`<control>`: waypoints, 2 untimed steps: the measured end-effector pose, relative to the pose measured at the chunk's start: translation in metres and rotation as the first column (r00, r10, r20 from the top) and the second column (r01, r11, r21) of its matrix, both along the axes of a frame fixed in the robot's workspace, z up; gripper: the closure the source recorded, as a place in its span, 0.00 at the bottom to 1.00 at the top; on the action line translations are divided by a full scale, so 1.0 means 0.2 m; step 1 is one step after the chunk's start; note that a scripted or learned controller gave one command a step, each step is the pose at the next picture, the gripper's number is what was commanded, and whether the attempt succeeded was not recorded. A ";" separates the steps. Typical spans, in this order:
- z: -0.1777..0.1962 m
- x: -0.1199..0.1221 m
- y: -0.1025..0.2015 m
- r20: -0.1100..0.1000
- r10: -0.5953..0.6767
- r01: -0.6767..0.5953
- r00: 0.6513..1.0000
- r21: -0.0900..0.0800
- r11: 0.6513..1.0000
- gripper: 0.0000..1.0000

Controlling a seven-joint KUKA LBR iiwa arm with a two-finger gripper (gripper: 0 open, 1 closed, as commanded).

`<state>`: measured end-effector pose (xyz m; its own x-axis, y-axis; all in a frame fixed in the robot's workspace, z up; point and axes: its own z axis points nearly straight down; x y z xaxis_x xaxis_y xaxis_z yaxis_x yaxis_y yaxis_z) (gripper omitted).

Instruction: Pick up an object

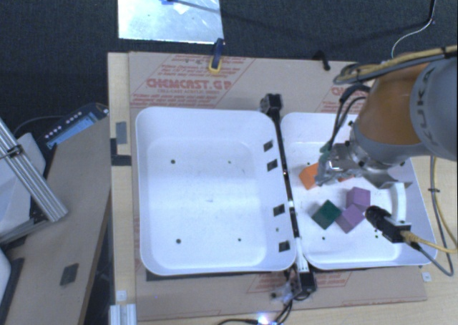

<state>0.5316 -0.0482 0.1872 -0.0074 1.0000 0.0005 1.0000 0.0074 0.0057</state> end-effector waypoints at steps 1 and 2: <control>0.11 -0.07 0.25 -0.002 0.002 -0.002 1.000 0.001 1.000 1.00; 0.22 0.35 0.36 0.005 0.001 -0.001 1.000 0.000 1.000 1.00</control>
